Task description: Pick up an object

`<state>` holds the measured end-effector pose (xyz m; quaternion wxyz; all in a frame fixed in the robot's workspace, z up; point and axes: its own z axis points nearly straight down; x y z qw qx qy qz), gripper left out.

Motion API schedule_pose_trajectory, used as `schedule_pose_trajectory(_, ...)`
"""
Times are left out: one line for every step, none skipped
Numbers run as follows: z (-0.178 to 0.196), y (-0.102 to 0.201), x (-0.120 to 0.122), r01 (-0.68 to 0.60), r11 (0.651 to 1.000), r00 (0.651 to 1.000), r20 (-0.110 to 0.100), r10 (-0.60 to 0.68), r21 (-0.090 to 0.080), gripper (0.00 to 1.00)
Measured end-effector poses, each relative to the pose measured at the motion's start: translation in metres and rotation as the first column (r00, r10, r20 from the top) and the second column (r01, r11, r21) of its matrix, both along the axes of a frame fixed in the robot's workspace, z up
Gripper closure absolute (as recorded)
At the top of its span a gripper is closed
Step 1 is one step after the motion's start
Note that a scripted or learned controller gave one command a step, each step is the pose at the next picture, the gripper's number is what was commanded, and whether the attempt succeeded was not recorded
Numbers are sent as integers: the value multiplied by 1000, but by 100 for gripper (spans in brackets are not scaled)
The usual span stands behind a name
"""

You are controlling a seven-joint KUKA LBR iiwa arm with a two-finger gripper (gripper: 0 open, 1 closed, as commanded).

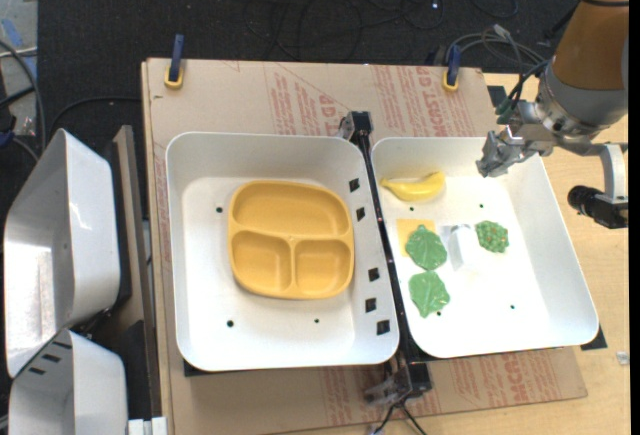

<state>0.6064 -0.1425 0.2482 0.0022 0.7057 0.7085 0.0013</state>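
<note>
Red print on the cardboard sheet [300, 88], not legible.

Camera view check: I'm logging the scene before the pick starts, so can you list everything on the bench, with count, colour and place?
bins: 2, white, shallow, side by side on the cardboard sheet
divided tray: 1, yellow, three compartments, in the left bin
banana: 1, yellow, upper left of the right bin
leaves: 2, green, one above the other in the right bin, below the banana
broccoli-like piece: 1, green, right of the leaves
clear item: 1, see-through, between leaves and broccoli-like piece; too faint to name
cardboard sheet: 1, brown, under both bins
clamps: 2, blue and yellow, at the sheet's far edge
arm: 1, grey and orange, from the right
end effector: 1, dark, at the right bin's upper edge
</note>
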Motion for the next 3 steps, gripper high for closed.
schedule_pose_trajectory(-5,43,-26,-2,1000,1000,-7,2,2,100)
schedule_pose_trajectory(-2,87,-48,-3,1000,1000,-7,3,2,100)
schedule_pose_trajectory(3,133,-61,-4,1000,1000,-6,4,3,100)
